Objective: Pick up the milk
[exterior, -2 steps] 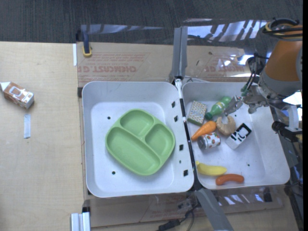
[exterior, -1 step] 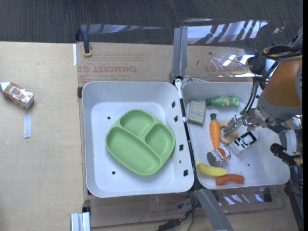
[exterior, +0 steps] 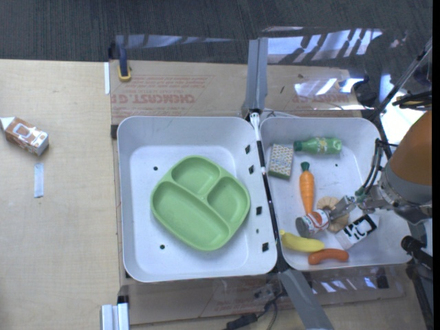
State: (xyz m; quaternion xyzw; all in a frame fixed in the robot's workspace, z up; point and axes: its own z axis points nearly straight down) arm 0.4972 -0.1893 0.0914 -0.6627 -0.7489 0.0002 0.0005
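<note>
1. Where the arm [exterior: 412, 163] reaches in from the right, its gripper [exterior: 342, 212] hangs low over the front part of the right bin [exterior: 357, 130], among the objects there.
2. Whether the gripper is apart or together cannot be told; nothing is visibly clamped in it.
3. The milk [exterior: 360, 229], a small white carton with black markings, lies tilted on the bin floor just beside the gripper, on its right and slightly nearer the front wall.
4. A red-and-white can [exterior: 313, 221] lies just left of the gripper, with a banana [exterior: 300, 242] and a red sausage [exterior: 328, 256] in front of it.
5. A carrot [exterior: 306, 188] lies behind the can, and a green bottle [exterior: 318, 145] lies near the back wall.
6. The left bin [exterior: 137, 133] holds a green divided plate [exterior: 199, 203].
7. Well apart from both bins, a small white-and-orange box [exterior: 26, 136] lies on the bench [exterior: 55, 253] at far left.
</note>
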